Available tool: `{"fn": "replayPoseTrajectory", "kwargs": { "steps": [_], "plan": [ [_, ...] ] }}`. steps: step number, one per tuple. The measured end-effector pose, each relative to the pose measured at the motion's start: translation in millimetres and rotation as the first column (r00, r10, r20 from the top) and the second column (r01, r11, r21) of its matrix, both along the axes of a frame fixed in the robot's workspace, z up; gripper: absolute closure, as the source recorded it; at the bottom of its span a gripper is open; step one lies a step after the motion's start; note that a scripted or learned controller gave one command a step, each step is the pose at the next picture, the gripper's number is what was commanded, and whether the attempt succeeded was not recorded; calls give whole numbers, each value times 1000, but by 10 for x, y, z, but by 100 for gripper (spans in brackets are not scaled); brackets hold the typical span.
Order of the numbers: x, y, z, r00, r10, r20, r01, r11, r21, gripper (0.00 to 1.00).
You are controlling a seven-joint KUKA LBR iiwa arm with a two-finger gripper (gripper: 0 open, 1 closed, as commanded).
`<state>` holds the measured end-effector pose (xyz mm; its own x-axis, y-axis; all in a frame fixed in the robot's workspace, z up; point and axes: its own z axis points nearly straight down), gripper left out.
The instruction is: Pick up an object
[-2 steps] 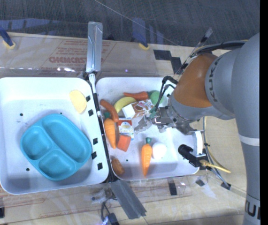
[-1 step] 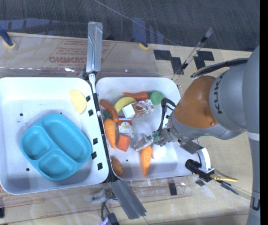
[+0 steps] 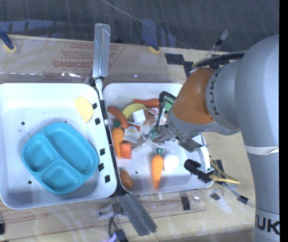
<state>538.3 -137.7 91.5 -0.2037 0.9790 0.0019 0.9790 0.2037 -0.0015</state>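
The hand point(image 3: 156, 133) hangs low over the right bin point(image 3: 194, 184), amid packets; I cannot tell its state. A toy carrot point(image 3: 157, 169) lies just below it, long axis running up-down.

Tool point(image 3: 153, 133) low, arm bent over

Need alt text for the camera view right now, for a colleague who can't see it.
The grey arm reaches from the right over the right bin, its hand low among toy food: carrots, a banana, a white egg. The left bin holds a blue divided tray and a yellow piece.
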Motion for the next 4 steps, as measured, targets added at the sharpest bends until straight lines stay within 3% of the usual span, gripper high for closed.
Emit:
{"fn": "replayPoseTrajectory", "kwargs": {
  "steps": [1, 2, 3, 4],
  "plan": [
    [531, 647, 1036, 993, 121, 7, -121, 993, -1, 0],
    [898, 379, 198, 962, 272, -4, -272, 962, 0, 0],
    [1166, 315, 54, 990, 139, -11, -139, 990, 0, 0],
    [1128, 316, 128, 989, 142, -31, -142, 990, 5, 100]
  ]
}}
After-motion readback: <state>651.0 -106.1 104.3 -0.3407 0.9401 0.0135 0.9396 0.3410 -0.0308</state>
